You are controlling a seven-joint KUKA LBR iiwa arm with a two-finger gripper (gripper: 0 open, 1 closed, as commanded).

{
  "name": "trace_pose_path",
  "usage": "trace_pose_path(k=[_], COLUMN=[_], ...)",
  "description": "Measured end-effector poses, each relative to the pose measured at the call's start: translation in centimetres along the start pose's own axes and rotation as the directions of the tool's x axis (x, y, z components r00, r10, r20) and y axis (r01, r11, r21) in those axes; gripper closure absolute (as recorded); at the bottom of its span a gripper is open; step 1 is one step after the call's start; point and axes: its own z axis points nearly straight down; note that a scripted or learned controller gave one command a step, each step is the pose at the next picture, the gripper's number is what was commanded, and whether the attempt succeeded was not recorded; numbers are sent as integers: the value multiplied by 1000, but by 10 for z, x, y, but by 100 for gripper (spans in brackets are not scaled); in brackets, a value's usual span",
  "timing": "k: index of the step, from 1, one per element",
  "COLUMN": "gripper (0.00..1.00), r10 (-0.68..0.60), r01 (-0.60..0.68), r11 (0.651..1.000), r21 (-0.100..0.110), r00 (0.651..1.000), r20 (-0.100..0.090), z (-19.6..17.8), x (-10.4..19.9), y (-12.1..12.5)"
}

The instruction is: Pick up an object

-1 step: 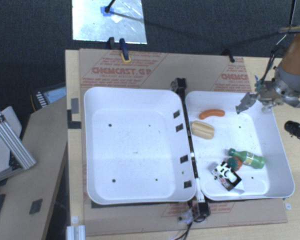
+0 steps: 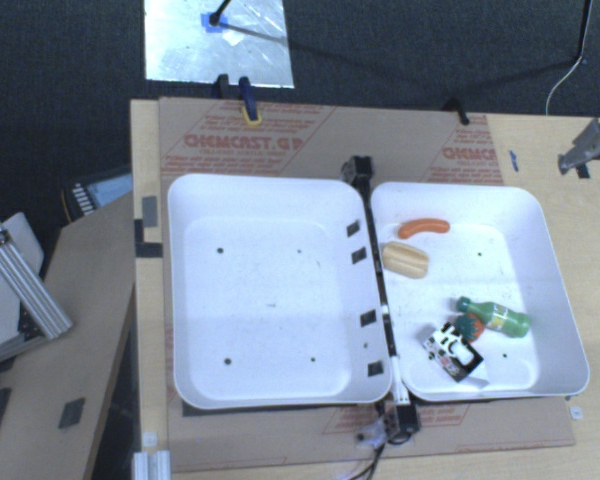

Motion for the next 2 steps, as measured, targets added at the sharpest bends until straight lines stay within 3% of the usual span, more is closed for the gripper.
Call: trace_pose_path(k=[1,2], gripper=[100,100], r10=[-5,-3], r01=[6,3], r11=[1000,1000], r21=[13,5], r00=[1000,1000], r20=[-4,-1], z=[0,-116], x=[2,-9], y=[1,-17])
